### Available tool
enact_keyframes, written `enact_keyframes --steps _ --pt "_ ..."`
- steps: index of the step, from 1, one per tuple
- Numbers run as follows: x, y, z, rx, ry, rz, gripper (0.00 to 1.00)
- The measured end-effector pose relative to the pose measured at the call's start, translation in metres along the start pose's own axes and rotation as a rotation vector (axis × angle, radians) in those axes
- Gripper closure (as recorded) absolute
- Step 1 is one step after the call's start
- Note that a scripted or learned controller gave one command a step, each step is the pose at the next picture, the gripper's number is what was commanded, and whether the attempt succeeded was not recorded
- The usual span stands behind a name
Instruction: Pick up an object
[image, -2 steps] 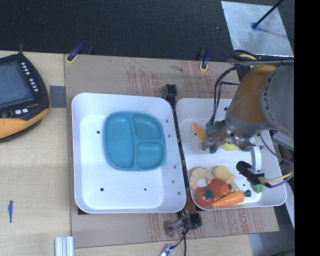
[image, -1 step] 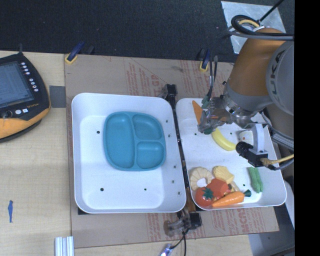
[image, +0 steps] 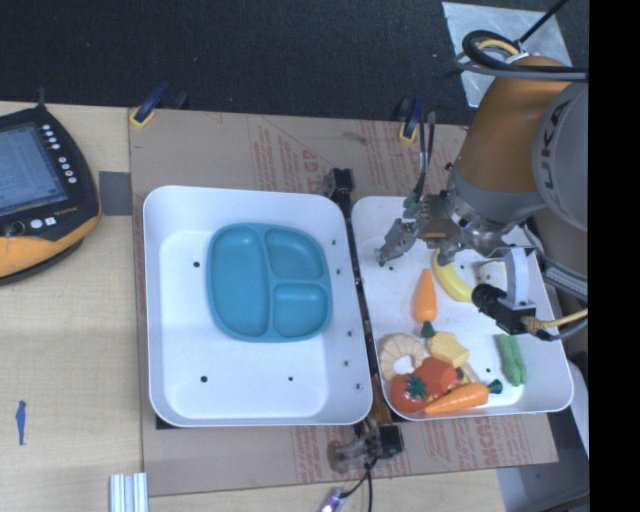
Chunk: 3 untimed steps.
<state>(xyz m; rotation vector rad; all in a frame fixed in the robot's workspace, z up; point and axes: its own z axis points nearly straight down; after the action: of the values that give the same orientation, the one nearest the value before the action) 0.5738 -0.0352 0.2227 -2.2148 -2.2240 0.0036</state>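
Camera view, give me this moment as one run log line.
pincer above right bin, nothing held | banana beside it | blue plate in left bin

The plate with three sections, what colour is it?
Blue-green, a teal plate, seen clearly in the camera view.

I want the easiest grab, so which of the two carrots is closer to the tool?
The upright carrot mid-bin, just below the tool. The other carrot lies flat in the pile at the bin's near edge, much farther away.

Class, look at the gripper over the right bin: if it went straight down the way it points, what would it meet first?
Most likely the bare white floor of the right bin. The gripper hangs left of the small carrot and banana; depth is hard to judge.
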Motion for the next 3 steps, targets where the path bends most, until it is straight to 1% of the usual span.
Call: enact_keyframes --steps 1,2,3 --pt "-0.076 0.026 0.114 0.003 -0.002 0.000 0.00" --pt "-0.077 0.027 0.103 0.003 -0.002 -0.002 1.00" --pt "-0.077 0.027 0.103 0.004 -0.002 -0.002 0.00"
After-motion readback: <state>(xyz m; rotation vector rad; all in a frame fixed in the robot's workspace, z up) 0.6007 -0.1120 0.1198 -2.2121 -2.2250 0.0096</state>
